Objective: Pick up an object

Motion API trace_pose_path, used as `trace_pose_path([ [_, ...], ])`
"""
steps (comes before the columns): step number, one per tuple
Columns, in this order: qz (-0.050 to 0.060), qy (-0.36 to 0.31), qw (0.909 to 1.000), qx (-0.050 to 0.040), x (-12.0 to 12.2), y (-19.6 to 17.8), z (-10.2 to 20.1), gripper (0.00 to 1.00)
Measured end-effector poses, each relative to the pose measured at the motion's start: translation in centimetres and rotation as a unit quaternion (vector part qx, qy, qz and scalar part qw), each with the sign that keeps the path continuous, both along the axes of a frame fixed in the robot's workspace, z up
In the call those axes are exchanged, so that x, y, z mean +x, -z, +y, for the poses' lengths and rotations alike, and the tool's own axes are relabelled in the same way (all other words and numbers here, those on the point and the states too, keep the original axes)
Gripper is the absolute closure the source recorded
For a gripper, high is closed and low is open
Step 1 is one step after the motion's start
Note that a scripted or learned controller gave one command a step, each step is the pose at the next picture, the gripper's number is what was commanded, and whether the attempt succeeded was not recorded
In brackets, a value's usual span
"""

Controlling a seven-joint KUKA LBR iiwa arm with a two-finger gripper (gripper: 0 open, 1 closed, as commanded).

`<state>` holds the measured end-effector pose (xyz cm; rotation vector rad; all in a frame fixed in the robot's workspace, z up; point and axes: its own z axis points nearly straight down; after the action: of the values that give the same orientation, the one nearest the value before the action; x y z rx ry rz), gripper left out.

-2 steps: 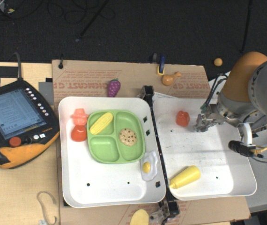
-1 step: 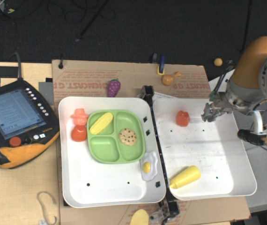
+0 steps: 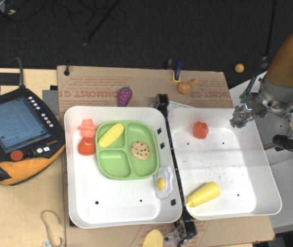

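Observation:
A red pepper-like toy (image 3: 200,130) lies in the right bin (image 3: 249,158) near its back. A yellow bottle-shaped toy (image 3: 203,194) rests near that bin's front left corner. The left bin (image 3: 85,199) holds a green divided plate (image 3: 127,149) with a corn cob (image 3: 110,134) and a cookie (image 3: 140,150), a red-orange toy (image 3: 87,137) beside the plate, and a fried egg (image 3: 161,182) at the right wall. My gripper (image 3: 240,117) hangs over the right bin's back right corner, apart from every toy.
A purple grape toy (image 3: 125,95) and an orange duck-like toy (image 3: 185,86) lie on the cardboard behind the bins. A teach pendant (image 3: 18,133) sits at the left. A yellow toy (image 3: 153,238) lies in front of the bins.

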<state>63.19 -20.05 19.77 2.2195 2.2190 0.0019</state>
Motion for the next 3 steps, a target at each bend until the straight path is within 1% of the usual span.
trace_pose_path([
  [1, 0.000, 0.000, 1.0000, 0.0005, 0.0, -3.2, -0.1, 1.00],
  [2, 0.003, -0.001, 1.0000, 0.0021, -2.7, -4.0, 4.9, 1.00],
  [3, 0.004, -0.001, 1.0000, 0.0022, -5.3, -3.2, 10.2, 1.00],
])
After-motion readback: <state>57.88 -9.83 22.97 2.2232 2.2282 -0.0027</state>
